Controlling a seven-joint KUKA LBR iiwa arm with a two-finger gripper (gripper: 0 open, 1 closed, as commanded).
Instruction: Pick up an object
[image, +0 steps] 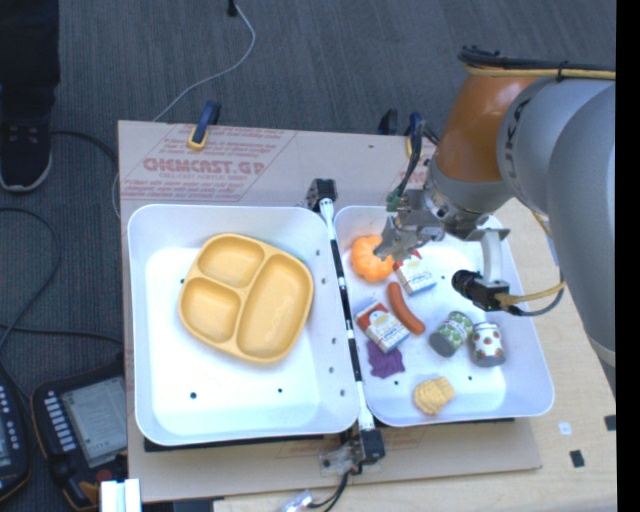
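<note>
Hand (398, 243), grip state unclear, hovers over the orange (368, 259) at upper centre of the right bin (530, 385); centre it before closing.

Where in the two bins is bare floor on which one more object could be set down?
The left bin has bare floor in front of the yellow divided plate, and a strip along its left wall. The right bin is crowded: orange, sausage, carton, cans, with the end effector over them. A patch is bare at its front right corner.
</note>
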